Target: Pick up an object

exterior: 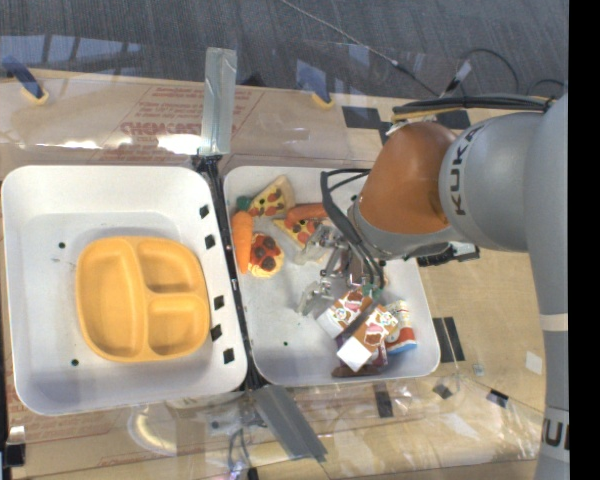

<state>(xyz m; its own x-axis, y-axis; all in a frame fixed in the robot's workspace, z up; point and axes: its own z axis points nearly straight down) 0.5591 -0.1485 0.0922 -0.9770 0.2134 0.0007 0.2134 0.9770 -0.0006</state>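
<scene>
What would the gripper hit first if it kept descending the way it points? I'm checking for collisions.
Probably the small snack packets at the near end of the right bin, roughly beneath the gripper. Depth is unclear from this slanted view.

A divided tray (140,298) lies in the left bin (40,193); toy food (265,228) and packets (370,333) lie in the right bin (280,368), under the arm (480,183)
</scene>
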